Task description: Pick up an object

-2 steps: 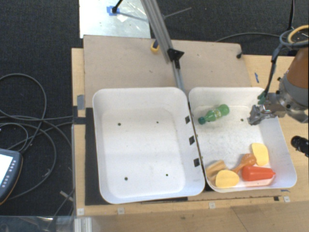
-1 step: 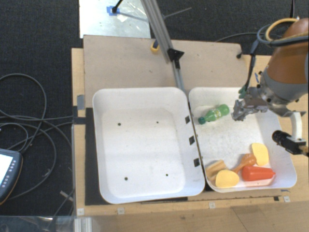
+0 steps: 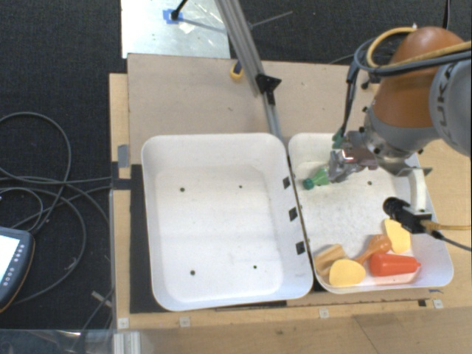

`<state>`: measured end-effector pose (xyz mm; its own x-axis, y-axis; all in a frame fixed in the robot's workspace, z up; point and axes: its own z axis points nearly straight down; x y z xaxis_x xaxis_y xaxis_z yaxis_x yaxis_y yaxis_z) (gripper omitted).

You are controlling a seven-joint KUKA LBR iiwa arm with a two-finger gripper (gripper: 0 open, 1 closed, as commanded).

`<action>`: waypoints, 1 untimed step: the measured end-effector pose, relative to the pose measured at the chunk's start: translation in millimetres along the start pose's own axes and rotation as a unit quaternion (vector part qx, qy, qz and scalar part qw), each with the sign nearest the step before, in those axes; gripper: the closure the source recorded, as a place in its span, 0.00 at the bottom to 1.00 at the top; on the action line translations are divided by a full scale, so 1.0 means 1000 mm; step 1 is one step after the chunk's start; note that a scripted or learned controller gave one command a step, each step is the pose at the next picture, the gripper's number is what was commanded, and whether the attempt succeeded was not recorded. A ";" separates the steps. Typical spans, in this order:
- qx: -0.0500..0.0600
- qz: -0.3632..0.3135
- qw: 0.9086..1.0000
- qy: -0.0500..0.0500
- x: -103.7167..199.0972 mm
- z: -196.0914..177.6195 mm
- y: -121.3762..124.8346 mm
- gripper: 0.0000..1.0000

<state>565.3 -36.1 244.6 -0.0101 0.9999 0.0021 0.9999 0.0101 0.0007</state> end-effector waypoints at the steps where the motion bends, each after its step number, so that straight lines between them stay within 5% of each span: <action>1: 0.000 -0.001 1.000 0.000 0.062 -0.003 0.000 1.00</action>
<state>565.1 26.1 247.6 -0.0124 0.9999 0.0028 0.9999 0.0124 0.0011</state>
